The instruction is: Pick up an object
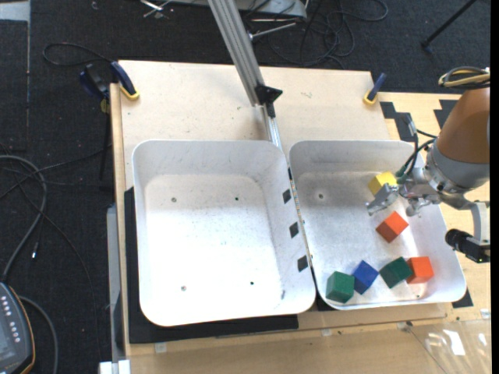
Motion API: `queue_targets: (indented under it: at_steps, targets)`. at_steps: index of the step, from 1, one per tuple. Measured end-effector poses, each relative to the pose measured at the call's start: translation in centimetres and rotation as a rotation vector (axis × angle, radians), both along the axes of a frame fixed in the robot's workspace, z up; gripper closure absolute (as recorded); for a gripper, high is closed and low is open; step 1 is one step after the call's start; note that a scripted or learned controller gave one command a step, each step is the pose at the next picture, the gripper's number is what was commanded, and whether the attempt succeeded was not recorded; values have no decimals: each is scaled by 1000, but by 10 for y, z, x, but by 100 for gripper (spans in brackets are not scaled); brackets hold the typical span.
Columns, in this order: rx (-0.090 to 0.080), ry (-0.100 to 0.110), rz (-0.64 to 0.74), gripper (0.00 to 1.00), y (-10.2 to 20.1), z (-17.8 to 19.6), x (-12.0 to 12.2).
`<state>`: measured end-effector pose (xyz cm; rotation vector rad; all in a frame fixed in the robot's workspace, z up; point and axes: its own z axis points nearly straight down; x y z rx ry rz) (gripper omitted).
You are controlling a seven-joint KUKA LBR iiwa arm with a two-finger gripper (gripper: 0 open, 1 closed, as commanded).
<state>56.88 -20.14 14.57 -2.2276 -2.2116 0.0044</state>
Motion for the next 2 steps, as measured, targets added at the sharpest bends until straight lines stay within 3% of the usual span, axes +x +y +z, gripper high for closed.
queue_targets:
  at_steps: [1, 2]
  targets:
    - [-2, -7, 12, 0, -23, -53, 92]
    - [2, -2, 13, 0, 32, -50, 59]
